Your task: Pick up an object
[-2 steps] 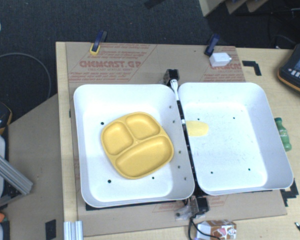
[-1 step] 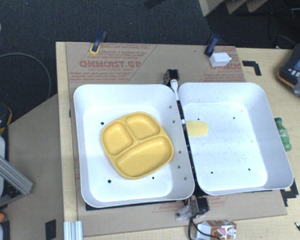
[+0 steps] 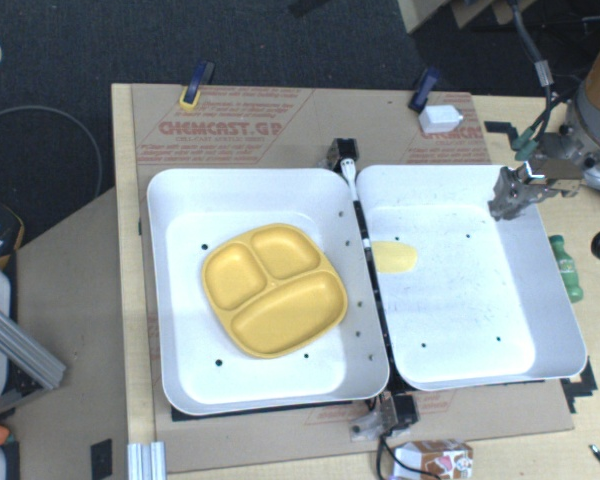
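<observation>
A yellow divided plate [image 3: 274,288] with three compartments lies in the left white bin [image 3: 180,198]. A small pale yellow flat object [image 3: 394,258] rests in the right white bin [image 3: 480,358], close to its left wall. My gripper [image 3: 507,204] hangs over the right bin's far right corner, well away from both objects, and I see nothing between its fingers.
A green marker-like item [image 3: 566,266] lies on the bench just outside the right bin's right edge. A white block [image 3: 440,119] and blue clamps [image 3: 197,83] sit at the board's far edge. Cables hang near the arm.
</observation>
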`<action>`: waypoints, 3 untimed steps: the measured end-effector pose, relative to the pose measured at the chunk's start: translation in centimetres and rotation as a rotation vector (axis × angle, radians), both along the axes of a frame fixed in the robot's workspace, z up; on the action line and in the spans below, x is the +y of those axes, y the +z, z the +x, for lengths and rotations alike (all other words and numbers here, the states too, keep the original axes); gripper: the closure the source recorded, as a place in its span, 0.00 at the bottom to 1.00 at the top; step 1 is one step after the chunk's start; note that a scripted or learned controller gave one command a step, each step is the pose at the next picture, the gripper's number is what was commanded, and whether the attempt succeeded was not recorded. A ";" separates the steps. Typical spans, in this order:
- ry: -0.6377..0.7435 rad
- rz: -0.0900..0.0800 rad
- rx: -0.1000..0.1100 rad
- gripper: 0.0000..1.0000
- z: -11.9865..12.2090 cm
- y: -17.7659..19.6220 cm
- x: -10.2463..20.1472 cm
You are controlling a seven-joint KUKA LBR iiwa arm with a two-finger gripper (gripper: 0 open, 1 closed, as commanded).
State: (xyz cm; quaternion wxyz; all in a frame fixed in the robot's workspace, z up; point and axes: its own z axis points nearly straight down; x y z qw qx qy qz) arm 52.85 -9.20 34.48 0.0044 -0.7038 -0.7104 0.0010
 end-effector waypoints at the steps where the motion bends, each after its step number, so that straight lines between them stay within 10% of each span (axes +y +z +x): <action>1: 0.004 -0.001 -0.013 1.00 -3.9 4.2 10.1; 2: -0.005 -0.004 -0.011 1.00 -4.9 5.0 12.5; 3: -0.013 -0.006 -0.012 1.00 -4.9 5.3 8.6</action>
